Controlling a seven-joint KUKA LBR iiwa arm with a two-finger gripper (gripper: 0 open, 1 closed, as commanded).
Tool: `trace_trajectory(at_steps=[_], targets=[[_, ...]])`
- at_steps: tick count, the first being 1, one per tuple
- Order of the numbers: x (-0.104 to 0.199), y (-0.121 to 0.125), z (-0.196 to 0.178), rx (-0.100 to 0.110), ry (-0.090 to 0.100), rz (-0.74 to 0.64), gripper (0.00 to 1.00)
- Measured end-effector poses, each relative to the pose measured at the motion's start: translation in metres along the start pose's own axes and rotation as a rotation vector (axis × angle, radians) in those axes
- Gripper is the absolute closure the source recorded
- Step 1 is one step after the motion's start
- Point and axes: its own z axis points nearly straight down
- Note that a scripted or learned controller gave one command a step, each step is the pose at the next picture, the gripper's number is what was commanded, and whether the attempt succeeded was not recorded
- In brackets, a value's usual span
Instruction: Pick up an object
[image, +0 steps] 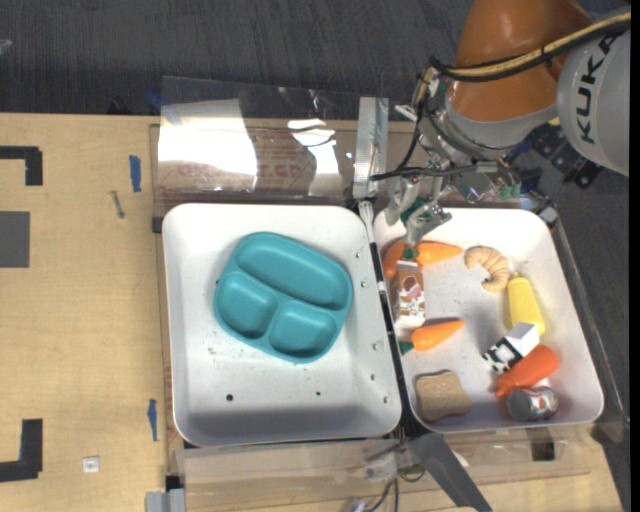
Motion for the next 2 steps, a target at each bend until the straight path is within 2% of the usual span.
trace_trajectory(at_steps=[1, 2], targets=[[-0.003, -0.001, -0.015, 0.005, -0.014, 0.002, 1.00], [-0.016, 0.020, -0.001, 0.002, -0.004, -0.015, 1.00]])
